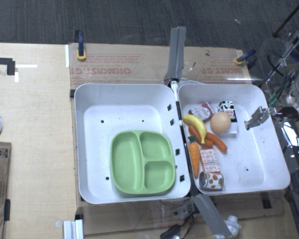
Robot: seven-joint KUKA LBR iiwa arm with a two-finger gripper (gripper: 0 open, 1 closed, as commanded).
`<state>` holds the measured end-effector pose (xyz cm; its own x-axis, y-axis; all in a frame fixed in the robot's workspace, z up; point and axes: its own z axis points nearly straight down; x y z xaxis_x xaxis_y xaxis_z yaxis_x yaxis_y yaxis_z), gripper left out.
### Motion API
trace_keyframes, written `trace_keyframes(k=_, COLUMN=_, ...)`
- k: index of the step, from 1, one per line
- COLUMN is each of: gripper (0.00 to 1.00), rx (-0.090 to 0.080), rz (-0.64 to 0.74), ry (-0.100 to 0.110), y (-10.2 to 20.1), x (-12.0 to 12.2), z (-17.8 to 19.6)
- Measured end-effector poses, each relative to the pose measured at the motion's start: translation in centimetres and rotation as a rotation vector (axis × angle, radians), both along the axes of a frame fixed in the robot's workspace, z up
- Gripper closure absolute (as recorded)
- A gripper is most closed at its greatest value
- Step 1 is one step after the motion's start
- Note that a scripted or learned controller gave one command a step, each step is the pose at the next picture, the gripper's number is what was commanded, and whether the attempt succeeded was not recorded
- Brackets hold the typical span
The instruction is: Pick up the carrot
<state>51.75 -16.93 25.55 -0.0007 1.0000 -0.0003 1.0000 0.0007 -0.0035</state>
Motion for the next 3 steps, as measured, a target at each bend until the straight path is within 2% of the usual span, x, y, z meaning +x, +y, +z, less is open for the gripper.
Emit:
trace_keyframes(k=1, gripper=0.00, rx=0.001, rz=-0.059, ry=0.001, y=4.5, x=-3.3, z=-10.0)
trace_keyframes(k=2, gripper=0.00, rx=-0.003, rz=0.181, ry=-0.004, y=7.4, x=2.2, z=-16.3)
trace_keyframes(k=3, gripper=0.00, rx=0.001, rz=0.249, ry=-0.002, y=7.0, x=5.2, z=-16.4)
